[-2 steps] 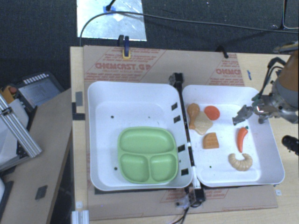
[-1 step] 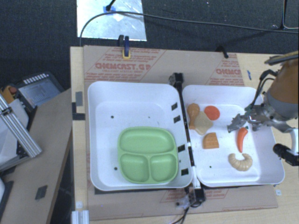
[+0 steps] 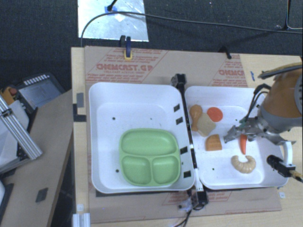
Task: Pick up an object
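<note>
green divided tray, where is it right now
The green divided tray lies in the left white bin, toward its near right corner, next to the black divider between bins.

We see a grey arm [image 3: 284,115] with an orange band [image 3: 284,86], black cables [image 3: 253,103] running above the gripper [image 3: 239,134].

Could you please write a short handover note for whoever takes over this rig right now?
Hand: low in the right bin, by the top of the orange carrot-like piece; I cannot tell if it is open or shut, and nothing is visibly held.
Right bin contents: red-orange round piece, tan lump, pale piece, orange wedge, curled beige piece.
Left bin: green divided tray.
Done: arm brought down among the items.
Left: grasp one item and lift it; no pick is confirmed.
</note>
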Controlling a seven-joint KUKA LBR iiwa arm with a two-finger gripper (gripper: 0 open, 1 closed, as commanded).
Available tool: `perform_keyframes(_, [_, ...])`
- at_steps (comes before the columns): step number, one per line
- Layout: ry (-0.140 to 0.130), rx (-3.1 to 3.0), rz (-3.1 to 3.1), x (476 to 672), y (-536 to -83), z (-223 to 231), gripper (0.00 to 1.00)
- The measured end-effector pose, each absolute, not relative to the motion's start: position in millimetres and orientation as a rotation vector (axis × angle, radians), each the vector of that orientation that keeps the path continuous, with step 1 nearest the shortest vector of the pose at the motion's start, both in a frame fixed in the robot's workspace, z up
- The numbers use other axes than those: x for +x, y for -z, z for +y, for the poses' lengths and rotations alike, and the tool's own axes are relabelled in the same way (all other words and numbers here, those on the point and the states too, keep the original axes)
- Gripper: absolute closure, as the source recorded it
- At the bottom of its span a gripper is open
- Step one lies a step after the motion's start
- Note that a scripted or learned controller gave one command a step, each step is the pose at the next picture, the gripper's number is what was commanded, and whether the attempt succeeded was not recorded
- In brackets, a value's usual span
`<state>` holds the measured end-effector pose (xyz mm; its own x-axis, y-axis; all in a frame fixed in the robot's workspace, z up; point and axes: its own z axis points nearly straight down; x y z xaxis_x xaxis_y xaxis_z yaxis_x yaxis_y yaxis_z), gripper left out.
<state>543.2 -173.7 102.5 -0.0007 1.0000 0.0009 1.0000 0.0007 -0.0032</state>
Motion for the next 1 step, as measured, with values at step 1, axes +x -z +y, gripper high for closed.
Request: perform_keyframes(1, [0.003, -2.222, -2.227, 545.4, -117.2, -174.4, 1.00])
